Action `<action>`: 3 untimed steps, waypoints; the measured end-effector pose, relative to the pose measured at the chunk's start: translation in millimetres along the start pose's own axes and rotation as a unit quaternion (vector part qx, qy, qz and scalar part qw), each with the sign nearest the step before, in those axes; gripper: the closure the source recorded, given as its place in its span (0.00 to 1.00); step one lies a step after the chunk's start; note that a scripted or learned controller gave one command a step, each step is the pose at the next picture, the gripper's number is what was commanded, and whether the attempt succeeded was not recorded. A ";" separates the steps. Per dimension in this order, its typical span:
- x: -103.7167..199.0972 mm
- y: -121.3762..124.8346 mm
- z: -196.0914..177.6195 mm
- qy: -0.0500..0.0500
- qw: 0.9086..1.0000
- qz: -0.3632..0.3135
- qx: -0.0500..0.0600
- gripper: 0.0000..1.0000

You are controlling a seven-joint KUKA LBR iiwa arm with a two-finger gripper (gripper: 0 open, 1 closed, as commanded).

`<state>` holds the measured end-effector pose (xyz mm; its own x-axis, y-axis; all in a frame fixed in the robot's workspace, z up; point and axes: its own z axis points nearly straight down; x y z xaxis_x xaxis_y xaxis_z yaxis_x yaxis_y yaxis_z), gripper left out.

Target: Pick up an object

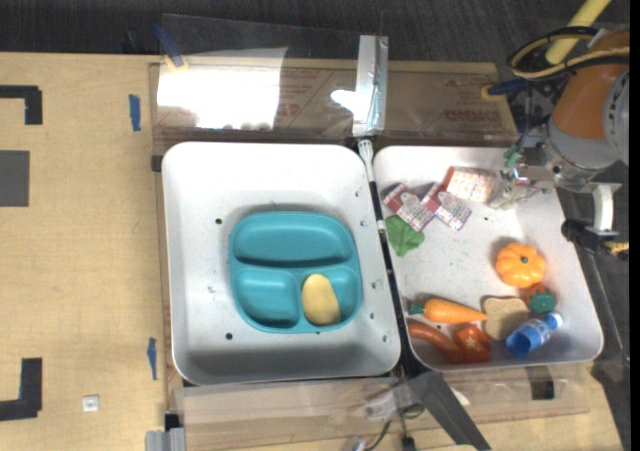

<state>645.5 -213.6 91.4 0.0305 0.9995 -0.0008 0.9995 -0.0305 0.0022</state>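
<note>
My gripper (518,179) hangs over the far right corner of the right bin (585,269), just right of a red and white packet (467,183). Nothing shows between its tips. Two more packets (425,207) lie left of that one, with a green leaf toy (403,235) beside them. A small orange pumpkin (520,264) sits mid-right. Along the near wall lie a carrot (452,312), a red tomato (470,339), a tan bread piece (504,315) and a blue bottle (530,333).
The left bin (190,239) holds a teal divided tray (290,249) with a yellow potato (320,299) in its near right compartment. A clear plastic sheet (260,89) stands behind the bins. The arm's orange band (585,104) is at the far right.
</note>
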 end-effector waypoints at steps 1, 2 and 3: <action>55.6 21.4 -77.4 0.000 0.954 0.300 -0.001 1.00; 48.9 20.4 -99.2 0.000 0.870 0.493 0.001 1.00; 41.9 1.9 -81.7 -0.001 0.790 0.613 0.004 1.00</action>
<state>648.5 -171.6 173.0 0.9757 0.2190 -0.0045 0.2190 -0.9757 -0.0042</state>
